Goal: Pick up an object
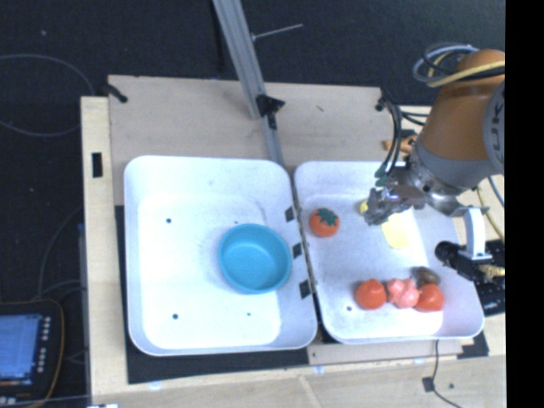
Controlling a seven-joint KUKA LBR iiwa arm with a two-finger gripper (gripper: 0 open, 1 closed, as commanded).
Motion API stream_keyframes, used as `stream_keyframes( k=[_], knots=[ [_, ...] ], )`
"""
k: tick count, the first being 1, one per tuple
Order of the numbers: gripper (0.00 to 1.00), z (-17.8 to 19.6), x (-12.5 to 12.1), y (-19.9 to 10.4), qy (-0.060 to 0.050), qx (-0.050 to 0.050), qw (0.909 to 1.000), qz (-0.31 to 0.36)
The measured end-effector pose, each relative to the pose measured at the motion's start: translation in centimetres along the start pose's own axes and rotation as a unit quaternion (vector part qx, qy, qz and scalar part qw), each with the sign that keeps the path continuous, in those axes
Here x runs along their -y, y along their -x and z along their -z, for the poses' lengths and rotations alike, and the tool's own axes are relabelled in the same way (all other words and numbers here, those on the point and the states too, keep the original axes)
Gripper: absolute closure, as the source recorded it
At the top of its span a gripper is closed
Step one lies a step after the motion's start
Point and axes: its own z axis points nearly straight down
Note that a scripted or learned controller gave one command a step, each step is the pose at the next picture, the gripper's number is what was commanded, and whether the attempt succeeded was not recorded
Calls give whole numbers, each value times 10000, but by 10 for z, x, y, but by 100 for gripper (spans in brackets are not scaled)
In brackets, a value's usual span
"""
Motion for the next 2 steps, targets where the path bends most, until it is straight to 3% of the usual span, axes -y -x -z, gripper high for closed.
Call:
stream_keyframes(
  k=[2],
  knots=[
    [100,1,-27,-88,-15,-4,10000,-4]
  ],
)
